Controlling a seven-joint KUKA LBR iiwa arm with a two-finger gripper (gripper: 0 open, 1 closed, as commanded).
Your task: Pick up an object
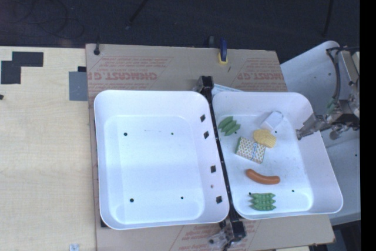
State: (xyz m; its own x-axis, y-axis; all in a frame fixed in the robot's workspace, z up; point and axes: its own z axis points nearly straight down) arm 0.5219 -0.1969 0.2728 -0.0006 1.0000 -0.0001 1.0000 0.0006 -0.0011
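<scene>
The right bin (320, 185) holds several small objects. A green pea pod (229, 125) lies near its left wall. A white block (272, 120) sits at the upper middle, touching a yellow piece (265, 138). Next to that piece lies a patterned box (251, 150). Lower down are an orange sausage (262, 177) and a green ridged piece (262, 202). My gripper (308, 128) hangs over the right rim of this bin, to the right of the white block and apart from every object. Nothing shows in it.
The left bin (106, 144) stands beside the right one, divided by a black clipped seam (212, 150). Both rest on a cardboard sheet (153, 70). A wooden bench top (41, 156) lies to the left, and a grey surface (311, 73) to the right.
</scene>
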